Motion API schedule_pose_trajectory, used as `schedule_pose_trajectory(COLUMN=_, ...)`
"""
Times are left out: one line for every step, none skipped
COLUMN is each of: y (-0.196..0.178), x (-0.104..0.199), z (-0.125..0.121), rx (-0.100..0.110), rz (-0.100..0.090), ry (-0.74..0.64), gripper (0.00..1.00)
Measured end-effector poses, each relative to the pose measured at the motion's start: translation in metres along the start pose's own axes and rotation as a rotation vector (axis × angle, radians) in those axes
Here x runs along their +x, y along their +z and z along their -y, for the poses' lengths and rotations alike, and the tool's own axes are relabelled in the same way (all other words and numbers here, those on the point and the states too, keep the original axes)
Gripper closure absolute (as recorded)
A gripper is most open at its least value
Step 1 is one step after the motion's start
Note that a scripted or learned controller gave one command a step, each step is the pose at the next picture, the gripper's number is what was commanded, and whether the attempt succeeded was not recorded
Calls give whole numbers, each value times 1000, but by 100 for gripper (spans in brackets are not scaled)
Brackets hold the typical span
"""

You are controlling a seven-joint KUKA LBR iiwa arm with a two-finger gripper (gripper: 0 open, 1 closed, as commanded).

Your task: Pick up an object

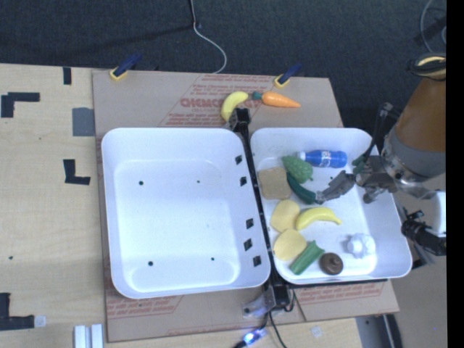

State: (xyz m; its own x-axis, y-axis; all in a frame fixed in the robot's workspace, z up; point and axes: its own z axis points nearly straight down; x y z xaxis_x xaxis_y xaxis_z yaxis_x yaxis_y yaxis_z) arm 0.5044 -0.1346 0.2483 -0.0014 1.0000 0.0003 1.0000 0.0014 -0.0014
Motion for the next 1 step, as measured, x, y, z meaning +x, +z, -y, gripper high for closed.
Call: schedule_pose_trajectory(y=172, x=11, z=-22, rx=4, rz=-1, ry=-1, gripper=0)
